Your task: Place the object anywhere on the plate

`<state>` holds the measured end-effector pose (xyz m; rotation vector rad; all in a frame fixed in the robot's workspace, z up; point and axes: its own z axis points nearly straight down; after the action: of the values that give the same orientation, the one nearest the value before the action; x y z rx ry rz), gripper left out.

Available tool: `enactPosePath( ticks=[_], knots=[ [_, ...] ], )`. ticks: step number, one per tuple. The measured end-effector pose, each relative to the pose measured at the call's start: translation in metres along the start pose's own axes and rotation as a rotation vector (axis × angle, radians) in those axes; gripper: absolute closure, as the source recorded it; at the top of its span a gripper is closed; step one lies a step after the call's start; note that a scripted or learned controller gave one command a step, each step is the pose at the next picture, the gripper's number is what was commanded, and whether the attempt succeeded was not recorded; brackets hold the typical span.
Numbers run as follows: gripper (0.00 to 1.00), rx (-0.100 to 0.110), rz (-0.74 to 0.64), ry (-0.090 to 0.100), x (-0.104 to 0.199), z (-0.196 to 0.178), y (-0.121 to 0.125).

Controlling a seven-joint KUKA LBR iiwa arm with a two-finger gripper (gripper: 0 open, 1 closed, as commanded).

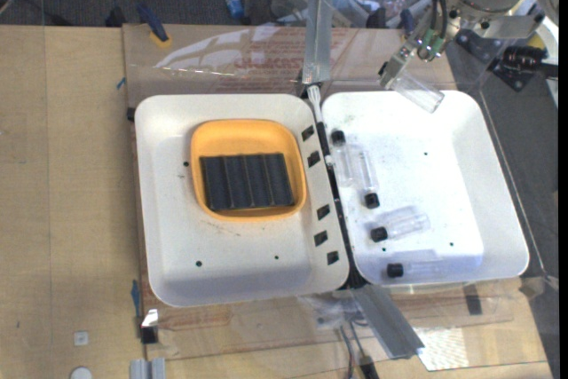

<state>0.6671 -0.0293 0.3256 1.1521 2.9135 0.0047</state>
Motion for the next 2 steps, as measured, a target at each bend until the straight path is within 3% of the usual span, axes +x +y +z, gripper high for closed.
enactPosePath(
  ticks=[2],
  knots=[
    [1.0, 0.003, -0.156, 0.004, 0.0103, -0.0091, -0.0023]
  ],
)
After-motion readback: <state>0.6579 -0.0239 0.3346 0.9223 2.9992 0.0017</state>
